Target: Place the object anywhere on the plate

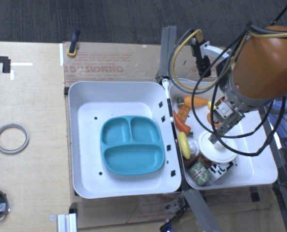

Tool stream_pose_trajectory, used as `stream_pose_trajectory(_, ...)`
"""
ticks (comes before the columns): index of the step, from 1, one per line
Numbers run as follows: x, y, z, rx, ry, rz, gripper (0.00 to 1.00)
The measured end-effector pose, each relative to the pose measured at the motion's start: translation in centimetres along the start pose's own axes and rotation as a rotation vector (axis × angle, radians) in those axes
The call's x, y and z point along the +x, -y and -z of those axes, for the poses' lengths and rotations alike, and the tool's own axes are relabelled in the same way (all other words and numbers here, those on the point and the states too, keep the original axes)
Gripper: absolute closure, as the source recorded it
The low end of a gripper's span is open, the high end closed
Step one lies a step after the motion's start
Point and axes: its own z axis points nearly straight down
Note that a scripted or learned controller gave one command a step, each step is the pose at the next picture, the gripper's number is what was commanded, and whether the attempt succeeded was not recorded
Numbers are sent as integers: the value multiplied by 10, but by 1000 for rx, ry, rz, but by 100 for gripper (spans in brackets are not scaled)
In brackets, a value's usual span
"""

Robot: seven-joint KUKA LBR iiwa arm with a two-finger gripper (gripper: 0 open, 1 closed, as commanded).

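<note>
Presently at frame's lower right, low in right bin (259,168): gripper (220,152), grip state impossible to tell, among candidate objects banana (184,145) and can (199,174); blue plate (132,145) frame centre, unloaded; advised: confirm hold, lift clear of bin walls before crossing.

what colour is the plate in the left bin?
Teal-blue plate, three compartments; clear in the camera view.

Red lettering on cardboard sheet (112,64) behind left bin, upside down and mirrored, not legible. No other readable text.
</note>
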Motion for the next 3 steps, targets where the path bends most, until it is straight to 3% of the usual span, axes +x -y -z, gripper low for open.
stream_pose_trajectory(1,-41,43,0,-1,0,46,100)
stream_pose_trajectory(2,-41,43,0,-1,0,45,0)
stream_pose_trajectory(3,15,27,71,1,-1,-135,0)
